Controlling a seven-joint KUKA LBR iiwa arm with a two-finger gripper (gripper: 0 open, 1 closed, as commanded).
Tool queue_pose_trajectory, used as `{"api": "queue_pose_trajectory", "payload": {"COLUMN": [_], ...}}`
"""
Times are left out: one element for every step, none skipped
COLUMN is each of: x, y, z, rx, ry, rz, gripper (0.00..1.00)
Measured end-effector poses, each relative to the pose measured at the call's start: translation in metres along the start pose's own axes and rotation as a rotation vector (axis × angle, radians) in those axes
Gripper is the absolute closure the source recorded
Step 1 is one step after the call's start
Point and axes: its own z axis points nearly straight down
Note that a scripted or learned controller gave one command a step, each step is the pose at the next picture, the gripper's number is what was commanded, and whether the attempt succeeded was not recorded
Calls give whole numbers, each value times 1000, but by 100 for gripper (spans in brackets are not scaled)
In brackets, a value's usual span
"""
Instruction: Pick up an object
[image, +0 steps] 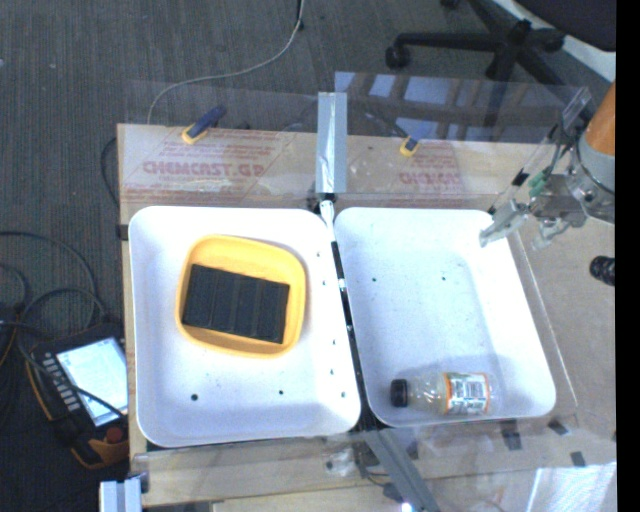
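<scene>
End effector (520, 222): upper right, over right bin's (440, 300) far rim; grip state can't tell.
Bottle (445, 392): lying flat, bin's lower edge, likely target.

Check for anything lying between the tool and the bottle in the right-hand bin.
Nothing visible does. The tool sits over the right bin's far right corner; the bottle lies on its side by the near wall, with bare white floor between.

At three o'clock the grey arm with its orange band (610, 125) runs off the frame's edge. The tool (530, 215) is too small and blurred to read its fingers. The clear plastic bottle's orange label (466, 391) is illegible.
</scene>
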Motion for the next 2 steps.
{"api": "queue_pose_trajectory", "payload": {"x": [7,27], "y": [-11,-75], "z": [158,42], "rx": [-8,-3], "ry": [7,0], "rz": [38,31], "gripper": [0,0]}}
